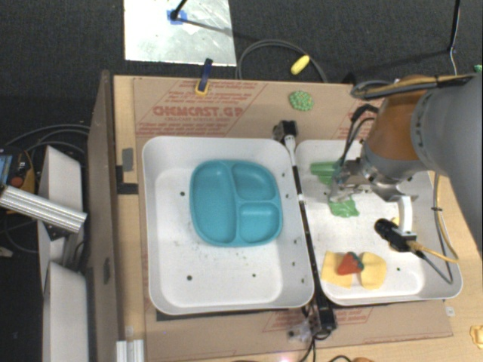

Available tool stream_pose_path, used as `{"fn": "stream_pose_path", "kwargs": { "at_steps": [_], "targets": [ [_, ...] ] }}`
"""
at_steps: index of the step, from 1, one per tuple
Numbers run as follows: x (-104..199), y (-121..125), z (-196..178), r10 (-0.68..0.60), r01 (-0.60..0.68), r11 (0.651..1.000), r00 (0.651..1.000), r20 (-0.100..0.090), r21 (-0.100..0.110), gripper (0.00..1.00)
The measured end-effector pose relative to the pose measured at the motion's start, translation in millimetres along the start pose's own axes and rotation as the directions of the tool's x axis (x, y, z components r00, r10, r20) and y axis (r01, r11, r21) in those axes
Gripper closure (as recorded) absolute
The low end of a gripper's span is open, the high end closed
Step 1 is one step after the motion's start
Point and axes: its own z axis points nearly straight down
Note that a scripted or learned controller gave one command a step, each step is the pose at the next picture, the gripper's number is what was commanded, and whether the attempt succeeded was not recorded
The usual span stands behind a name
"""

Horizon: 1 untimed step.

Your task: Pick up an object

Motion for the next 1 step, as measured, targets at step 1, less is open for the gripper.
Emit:
{"fn": "stream_pose_path", "kwargs": {
  "at_steps": [1],
  "targets": [
    [0.1, -0.2, 0.5, 0.000, 0.000, 1.000, 1.000, 0.000, 0.001, 0.00]
  ]
}}
